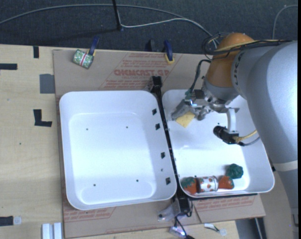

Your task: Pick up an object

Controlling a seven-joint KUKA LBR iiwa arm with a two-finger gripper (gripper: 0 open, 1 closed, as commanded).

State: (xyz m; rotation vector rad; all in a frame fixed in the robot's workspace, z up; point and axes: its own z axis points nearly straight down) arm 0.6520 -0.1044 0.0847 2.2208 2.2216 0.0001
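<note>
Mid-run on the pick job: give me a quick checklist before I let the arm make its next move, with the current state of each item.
1. Object at the gripper: a yellow block sits at its tip. Firm grasp: cannot tell.
2. Block lifted off the right bin floor: cannot tell from this slanted view.
3. Block away from the divider between the bins: ok, a gap shows.
4. Other objects out of the way: ok; the teal piece, can and orange pieces lie along the near wall, apart from the gripper.
5. Cable at the wrist hanging free: ok, not touching any object.
</note>
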